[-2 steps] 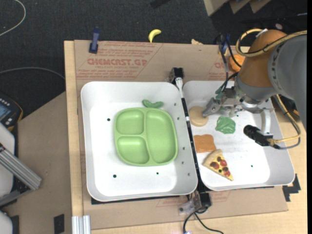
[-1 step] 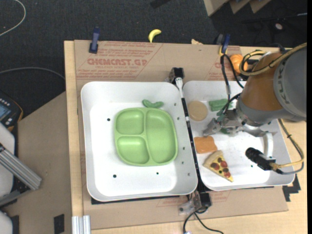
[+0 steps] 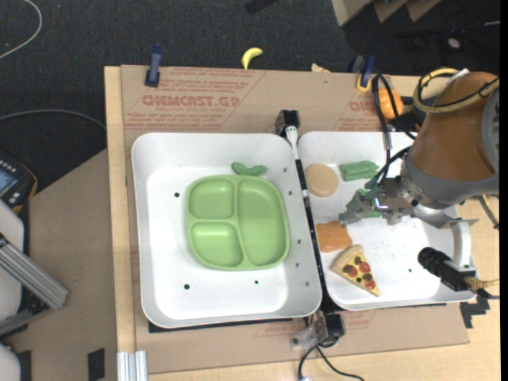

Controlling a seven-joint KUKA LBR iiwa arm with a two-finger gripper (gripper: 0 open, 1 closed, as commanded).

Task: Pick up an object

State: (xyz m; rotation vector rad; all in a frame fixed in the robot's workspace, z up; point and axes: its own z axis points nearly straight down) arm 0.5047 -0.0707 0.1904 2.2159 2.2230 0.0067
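Note:
The right bin (image 3: 397,288) holds several toy foods. A round tan bun (image 3: 322,179) lies at its upper left, with a green block (image 3: 357,170) just to the right. An orange square slice (image 3: 332,236) and a pizza wedge (image 3: 359,270) lie lower down near the left wall. My gripper (image 3: 355,209) hangs over the middle of this bin, just right of the bun and above the orange slice, below the green block. Nothing is visibly held in it.
The left bin (image 3: 159,213) carries a green apple-shaped divided plate (image 3: 236,221). The arm's orange band (image 3: 456,137) covers the right bin's upper right. A yellow banana (image 3: 251,55) and blue clamps (image 3: 153,66) sit at the bench's far edge.

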